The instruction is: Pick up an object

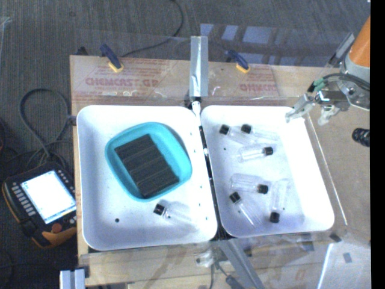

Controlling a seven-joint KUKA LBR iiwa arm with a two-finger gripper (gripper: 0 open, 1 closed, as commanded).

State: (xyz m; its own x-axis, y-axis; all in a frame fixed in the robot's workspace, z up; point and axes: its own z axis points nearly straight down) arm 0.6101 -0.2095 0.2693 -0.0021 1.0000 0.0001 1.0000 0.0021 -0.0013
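**Now over the right bin's far corner**

Right now my fingers (308,110) hang spread open, gripping nothing, above the upper right rim of the right bin (325,179). Six clear black-capped vials (255,153) lie scattered below me. One more vial (168,211) rests in the left bin (90,161), beside a blue tray (148,159).

Handheld pendant (41,205) left of bench; blue clamps (111,58) behind.

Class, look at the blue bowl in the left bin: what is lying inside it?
Inside the blue bowl lies a dark ribbed rectangular block, set at a slant. It covers most of the bowl's floor, so whatever might be beneath it cannot be seen. A clear vial lies outside the bowl.
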